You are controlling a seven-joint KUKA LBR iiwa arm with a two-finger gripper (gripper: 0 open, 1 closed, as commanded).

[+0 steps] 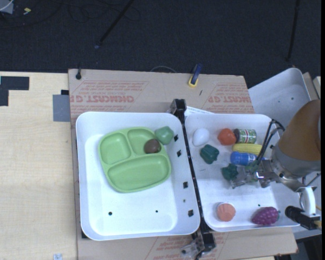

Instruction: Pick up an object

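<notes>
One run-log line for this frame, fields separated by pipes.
arm: in right bin | gripper: low beside dark green toy | grasp: unconfirmed | left bin: green divided plate

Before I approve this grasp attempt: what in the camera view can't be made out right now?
- Gripper: its tip is a small, blurred tangle beside the dark green object; contact or grasp cannot be told.
- Can: label too small to read.
- Blue object and yellow object: their right ends are hidden behind the arm's cables.
- Arm: cut off by the right edge.
</notes>
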